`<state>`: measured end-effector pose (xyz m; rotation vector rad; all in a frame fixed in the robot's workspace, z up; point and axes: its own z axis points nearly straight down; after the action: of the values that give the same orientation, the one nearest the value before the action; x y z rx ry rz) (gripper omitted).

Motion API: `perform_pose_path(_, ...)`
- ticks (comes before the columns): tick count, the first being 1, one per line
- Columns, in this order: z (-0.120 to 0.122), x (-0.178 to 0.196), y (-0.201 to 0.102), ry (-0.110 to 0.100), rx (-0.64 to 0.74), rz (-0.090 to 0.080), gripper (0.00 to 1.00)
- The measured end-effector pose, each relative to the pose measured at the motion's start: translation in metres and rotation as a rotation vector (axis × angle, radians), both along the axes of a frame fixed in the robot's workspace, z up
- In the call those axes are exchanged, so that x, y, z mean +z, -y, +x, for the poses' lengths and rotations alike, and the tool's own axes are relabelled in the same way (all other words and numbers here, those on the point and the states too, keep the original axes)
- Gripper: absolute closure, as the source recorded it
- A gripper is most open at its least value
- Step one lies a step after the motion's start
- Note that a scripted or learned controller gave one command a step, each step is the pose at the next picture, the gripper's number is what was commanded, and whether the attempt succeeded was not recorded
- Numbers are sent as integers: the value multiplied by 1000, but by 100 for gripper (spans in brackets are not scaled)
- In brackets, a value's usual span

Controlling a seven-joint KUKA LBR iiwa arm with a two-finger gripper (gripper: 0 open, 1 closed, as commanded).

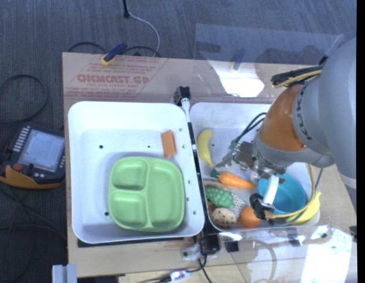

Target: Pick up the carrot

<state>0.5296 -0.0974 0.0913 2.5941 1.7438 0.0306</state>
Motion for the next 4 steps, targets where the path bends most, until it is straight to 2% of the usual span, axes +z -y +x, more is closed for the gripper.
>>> perform_pose_path(1,-27,0,2,2,-427,11,0)
perform_pose_path(2,-28,9,5,0,-427,7,100)
perform_pose_path(3,-46,92,-16,-27,-685,9,100)
perform_pose_path(4,-46,92,-16,-29,-686,8,0)
